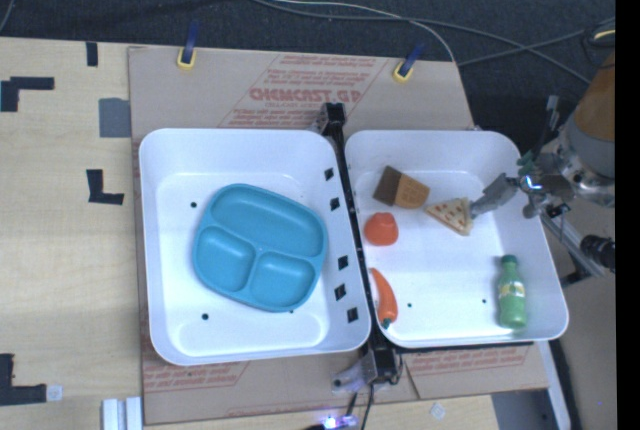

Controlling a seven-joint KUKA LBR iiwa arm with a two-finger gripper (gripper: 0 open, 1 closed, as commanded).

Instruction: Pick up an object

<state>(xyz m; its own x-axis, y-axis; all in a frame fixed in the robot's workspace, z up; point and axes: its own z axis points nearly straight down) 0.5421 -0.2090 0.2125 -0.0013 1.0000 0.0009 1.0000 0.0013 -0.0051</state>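
gripper [490, 195]: low over the right bin [470, 140], just right of the cheese wedge [452, 214]; can't tell how the claw is set.
target: cheese wedge looks nearest, lying free.
tip: centre over it, avoid the brown block [400, 188] to its left.

The divided plate [260, 247] lies in the left bin [160, 248]. In the right bin [440, 330], the block [401, 187] and wedge [452, 214] lie behind the round fruit [381, 230], carrot [384, 295] and bottle [511, 291]
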